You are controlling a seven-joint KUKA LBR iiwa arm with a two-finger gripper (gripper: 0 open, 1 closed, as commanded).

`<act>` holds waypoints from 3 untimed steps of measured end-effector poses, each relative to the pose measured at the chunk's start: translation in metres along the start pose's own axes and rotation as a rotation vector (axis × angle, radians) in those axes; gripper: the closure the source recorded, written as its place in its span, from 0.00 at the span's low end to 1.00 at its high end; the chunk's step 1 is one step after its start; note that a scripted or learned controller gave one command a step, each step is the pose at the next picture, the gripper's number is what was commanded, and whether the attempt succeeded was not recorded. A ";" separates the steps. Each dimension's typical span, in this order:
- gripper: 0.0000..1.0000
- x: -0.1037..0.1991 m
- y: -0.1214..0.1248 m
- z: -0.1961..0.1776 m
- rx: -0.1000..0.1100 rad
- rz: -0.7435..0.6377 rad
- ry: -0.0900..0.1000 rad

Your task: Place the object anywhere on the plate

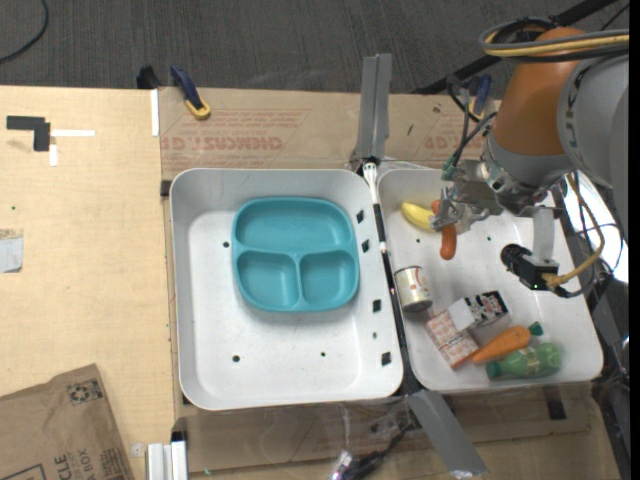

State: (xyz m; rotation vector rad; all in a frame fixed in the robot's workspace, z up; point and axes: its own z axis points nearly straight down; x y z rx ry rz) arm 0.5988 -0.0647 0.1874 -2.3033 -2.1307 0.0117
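A teal three-compartment plate point(295, 253) lies in the left bin point(200, 298). Over the right bin point(580, 318), my gripper point(447, 220) points down near the bin's back left. A small red-orange sausage point(447, 242) hangs upright from between its fingers, and the gripper is shut on its top end. The sausage sits just right of a yellow banana point(417, 214) that lies on the bin floor. The plate is well to the left of the gripper, across the divider between the bins.
The right bin also holds a metal can point(411, 287), a pink box point(452, 337), a small white box point(486, 308), a carrot point(501, 344) and a green bottle point(526, 363). A black cable end point(528, 266) hangs by the arm.
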 end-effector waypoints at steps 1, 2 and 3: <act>1.00 0.067 0.020 0.000 -0.003 -0.406 0.000; 1.00 0.160 -0.021 0.000 0.000 -0.417 -0.001; 0.00 0.159 -0.021 -0.001 -0.001 -0.416 -0.001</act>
